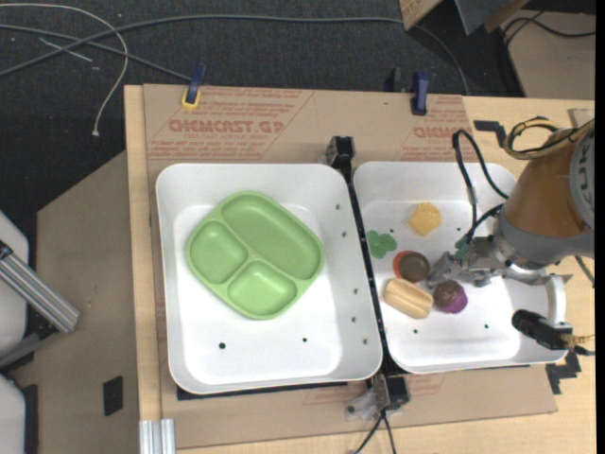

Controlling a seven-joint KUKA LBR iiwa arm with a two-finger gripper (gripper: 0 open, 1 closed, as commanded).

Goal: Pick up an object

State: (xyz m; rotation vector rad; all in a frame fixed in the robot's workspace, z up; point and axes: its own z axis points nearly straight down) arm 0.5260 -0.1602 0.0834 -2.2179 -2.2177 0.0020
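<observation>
Purple, the small object (451, 297) lies in the right bin (444, 353), just beside the jaws (460, 270); their state cannot be told. Nothing is seen lifted; the pick is judged still undone.

One fixed camera looks down at a slant from above the bench (284, 121), far enough to take in both bins (180, 282) and the floor beyond.

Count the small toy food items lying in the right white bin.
5: a yellow lumpy piece toward the back, a green flat piece at the left wall, a brown round piece, a tan bread-like roll and a purple piece beside the gripper. The arm may hide more.
</observation>
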